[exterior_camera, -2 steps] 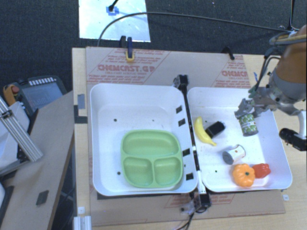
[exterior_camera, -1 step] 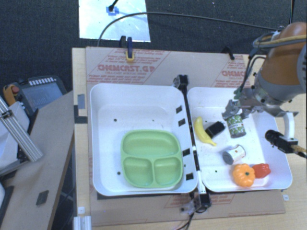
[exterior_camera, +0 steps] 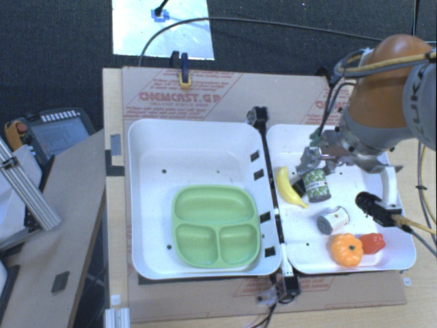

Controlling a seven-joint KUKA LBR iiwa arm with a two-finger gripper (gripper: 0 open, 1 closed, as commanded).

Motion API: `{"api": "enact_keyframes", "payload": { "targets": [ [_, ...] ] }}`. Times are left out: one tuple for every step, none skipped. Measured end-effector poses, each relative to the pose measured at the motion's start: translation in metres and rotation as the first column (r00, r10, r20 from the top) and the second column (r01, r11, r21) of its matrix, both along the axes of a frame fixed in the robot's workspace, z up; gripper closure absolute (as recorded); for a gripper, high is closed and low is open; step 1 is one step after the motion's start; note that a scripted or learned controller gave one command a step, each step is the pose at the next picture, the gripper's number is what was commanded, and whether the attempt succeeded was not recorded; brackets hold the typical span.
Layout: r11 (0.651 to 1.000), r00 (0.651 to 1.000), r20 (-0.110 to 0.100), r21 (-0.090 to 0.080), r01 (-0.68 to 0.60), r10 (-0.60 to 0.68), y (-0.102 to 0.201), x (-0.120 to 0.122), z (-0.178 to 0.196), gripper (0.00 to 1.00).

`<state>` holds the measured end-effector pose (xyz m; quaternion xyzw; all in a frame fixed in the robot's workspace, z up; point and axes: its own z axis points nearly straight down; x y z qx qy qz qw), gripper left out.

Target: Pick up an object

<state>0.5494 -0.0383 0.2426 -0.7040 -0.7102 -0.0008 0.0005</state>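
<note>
In the right bin [exterior_camera: 403, 255], the claw [exterior_camera: 311, 159] hangs just above the green can [exterior_camera: 316, 184] beside the banana [exterior_camera: 290, 188]; I cannot tell its grip state. Approach step, I judge; next it needs lowering and clamping

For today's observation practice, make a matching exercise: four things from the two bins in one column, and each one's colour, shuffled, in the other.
Things:
1. divided tray
2. banana
3. pumpkin
4. can

Colours:
A. orange
B. dark green with white spots
C. light green
D. yellow

Pairs: 1-C, 2-D, 3-A, 4-B
</note>
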Motion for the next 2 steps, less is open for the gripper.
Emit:
{"api": "enact_keyframes", "payload": {
  "targets": [
    [1.0,1.0,-0.001,0.001,-0.001,0.001,0.051,-0.009,-0.013,1.0],
    [1.0,1.0,-0.002,0.0,-0.001,0.001,0.104,-0.026,-0.025,1.0]
  ]
}}
